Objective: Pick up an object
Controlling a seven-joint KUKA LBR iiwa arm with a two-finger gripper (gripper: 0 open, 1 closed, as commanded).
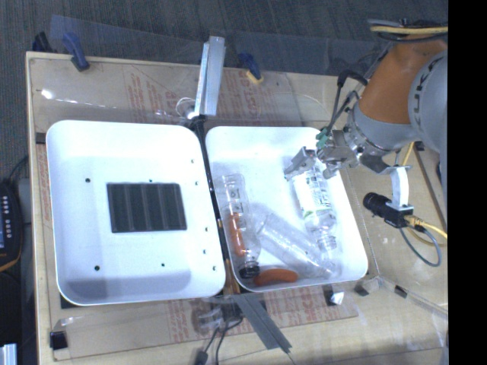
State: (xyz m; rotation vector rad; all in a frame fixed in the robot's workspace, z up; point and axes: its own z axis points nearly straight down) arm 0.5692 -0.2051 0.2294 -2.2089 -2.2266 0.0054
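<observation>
Grey arm, orange band, metal wrist, thin black cables

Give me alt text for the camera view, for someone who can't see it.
From the right, a grey arm's pincer hangs over the right bin, above clear plastic bottles and an orange item. The left bin holds a dark ribbed panel.

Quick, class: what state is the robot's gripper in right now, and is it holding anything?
Gripper: above the right white bin, at the top end of the clear plastic bottle with a white label; open or shut cannot be told, and no hold is visible.
</observation>
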